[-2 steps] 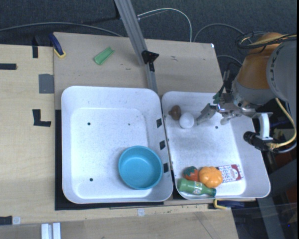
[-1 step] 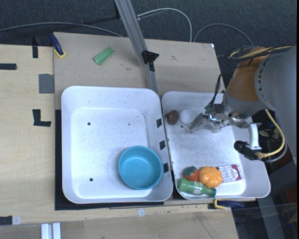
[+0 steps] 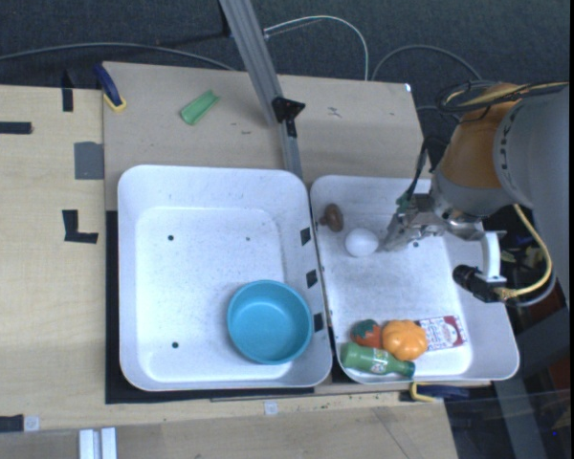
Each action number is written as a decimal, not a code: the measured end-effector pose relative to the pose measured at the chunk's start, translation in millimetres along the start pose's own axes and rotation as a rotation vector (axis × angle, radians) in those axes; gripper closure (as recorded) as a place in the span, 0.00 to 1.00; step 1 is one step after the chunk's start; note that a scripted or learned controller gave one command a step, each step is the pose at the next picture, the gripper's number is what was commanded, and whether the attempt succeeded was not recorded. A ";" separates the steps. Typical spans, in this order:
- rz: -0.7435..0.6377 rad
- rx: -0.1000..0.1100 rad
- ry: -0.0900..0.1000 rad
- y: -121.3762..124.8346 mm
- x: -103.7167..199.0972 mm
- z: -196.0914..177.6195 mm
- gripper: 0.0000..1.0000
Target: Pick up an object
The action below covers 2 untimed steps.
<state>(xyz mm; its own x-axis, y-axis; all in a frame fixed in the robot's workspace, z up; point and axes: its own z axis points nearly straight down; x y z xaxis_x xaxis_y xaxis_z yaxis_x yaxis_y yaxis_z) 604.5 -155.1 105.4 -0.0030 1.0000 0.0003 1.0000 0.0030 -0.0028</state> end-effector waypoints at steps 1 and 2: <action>0.001 -0.006 0.000 -2.8 6.1 -44.6 1.00; 0.001 -0.007 -0.001 7.8 9.5 -94.6 1.00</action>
<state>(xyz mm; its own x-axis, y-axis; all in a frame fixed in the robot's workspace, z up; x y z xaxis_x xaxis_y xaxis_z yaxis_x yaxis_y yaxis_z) 612.5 -145.6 199.9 -0.0025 1.0000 -0.0008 1.0000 0.0025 0.0044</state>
